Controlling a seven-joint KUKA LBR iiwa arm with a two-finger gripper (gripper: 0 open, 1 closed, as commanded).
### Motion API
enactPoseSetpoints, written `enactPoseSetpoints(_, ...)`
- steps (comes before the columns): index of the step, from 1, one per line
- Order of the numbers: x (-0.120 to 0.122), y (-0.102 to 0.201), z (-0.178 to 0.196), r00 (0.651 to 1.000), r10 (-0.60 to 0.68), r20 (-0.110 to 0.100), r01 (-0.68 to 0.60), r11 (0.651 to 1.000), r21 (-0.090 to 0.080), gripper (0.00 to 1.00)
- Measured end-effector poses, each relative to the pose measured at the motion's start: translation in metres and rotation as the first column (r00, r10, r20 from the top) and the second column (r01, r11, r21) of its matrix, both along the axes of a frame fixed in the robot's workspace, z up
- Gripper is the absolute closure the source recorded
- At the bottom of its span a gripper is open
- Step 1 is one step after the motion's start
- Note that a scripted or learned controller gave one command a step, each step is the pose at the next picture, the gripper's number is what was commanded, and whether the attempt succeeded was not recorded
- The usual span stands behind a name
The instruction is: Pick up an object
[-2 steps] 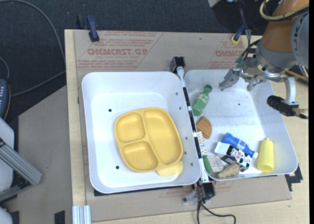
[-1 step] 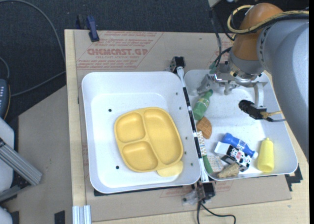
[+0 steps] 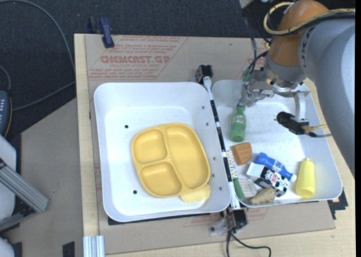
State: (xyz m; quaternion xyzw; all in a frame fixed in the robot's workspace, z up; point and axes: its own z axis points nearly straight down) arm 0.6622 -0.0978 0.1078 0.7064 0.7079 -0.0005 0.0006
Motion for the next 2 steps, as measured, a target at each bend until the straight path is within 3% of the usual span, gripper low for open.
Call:
enactPoseSetpoints(1, 0.0, 0.0, 0.0, 1.0, 0.0, -0.001, 0.0, 1.0, 0.0, 0.0)
enactPoseSetpoints(2, -0.068, -0.004, -0.024, 1.0, -0.002, -0.002, 0.002, 1.0, 0.002, 0.0)
